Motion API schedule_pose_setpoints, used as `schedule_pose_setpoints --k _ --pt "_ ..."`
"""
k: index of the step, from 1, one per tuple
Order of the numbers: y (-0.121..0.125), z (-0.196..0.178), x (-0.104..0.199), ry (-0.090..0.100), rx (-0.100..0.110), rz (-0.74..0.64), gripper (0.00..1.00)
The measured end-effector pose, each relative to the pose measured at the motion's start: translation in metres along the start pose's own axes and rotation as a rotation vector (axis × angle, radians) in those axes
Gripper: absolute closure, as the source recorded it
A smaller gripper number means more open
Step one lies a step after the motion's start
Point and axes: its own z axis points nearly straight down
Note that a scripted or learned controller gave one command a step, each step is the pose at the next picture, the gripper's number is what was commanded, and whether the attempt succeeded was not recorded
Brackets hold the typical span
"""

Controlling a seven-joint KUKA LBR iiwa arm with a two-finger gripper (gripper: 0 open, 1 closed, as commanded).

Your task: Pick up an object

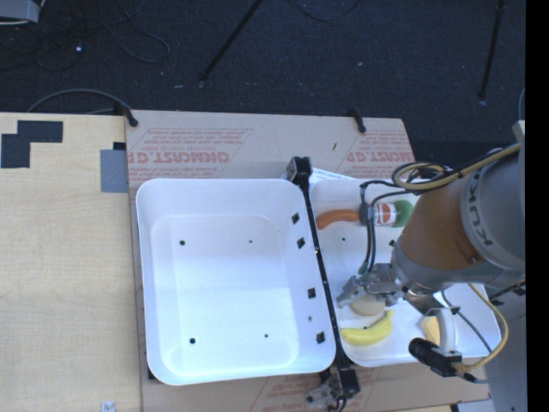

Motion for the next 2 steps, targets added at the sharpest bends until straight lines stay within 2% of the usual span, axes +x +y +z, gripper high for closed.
schedule_pose_setpoints --k 1,2 --pt "0.002 -0.01 -0.003 0.0 -0.001 0.007 1.0" --pt "0.016 -0.106 0.068 0.0 -0.013 -0.008 1.0"
